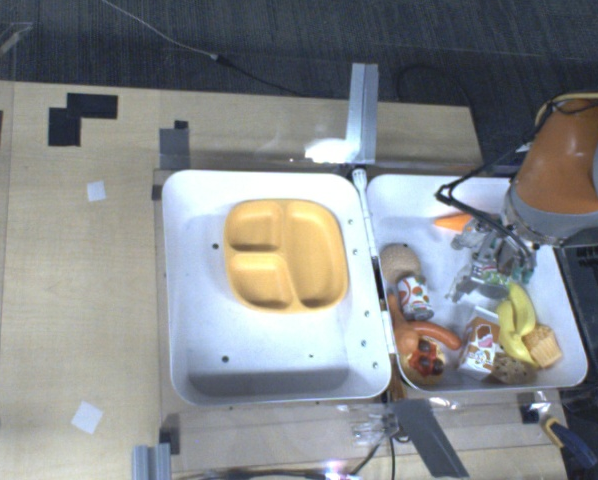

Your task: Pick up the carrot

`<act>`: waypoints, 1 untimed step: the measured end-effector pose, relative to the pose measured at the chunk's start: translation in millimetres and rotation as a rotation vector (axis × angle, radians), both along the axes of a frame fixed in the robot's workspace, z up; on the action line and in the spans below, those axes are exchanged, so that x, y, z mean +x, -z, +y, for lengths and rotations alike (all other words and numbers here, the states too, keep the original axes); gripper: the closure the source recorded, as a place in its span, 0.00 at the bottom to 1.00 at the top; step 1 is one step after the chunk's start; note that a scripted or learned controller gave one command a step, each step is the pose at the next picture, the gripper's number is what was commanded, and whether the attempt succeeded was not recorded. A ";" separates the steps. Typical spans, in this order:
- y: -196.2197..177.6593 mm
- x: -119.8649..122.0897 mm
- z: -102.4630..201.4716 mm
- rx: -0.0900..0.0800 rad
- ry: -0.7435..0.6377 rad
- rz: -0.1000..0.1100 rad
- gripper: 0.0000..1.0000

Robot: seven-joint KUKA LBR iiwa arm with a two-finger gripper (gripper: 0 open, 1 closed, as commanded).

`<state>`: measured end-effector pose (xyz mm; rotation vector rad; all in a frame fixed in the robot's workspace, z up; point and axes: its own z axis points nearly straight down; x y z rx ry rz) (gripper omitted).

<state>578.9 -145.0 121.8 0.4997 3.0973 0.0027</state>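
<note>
Approach, judging by the camera view, with the grasp itself not yet made. Hangs low over the right bin [419, 200], gripper [486, 266] pointed down among the clutter, nothing visibly caught in it. Cannot tell from this slant whether open or closed, with the metal parts too tangled against the white floor to read. Lies just up-view and slightly left of the tool: a small bright orange wedge, probably the carrot [452, 222], on bare bin floor near the far wall, crossed by a dark cable. Sits just down-view and right of the tool: a banana [517, 318]. Stands just left of it: a small printed can [415, 295]. Calls next for a short shift up-view toward the wedge, centring over it, then a descent and a close. Reaches in from the right, arm [569, 168] with its orange band high above the wrist and the wrist tipped steeply downward. Rests well to the tool's left: a yellow tray [284, 253] in the left bin [194, 268].
</note>
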 end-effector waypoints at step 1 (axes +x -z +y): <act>33.4 60.3 18.0 -0.001 0.157 -0.008 0.00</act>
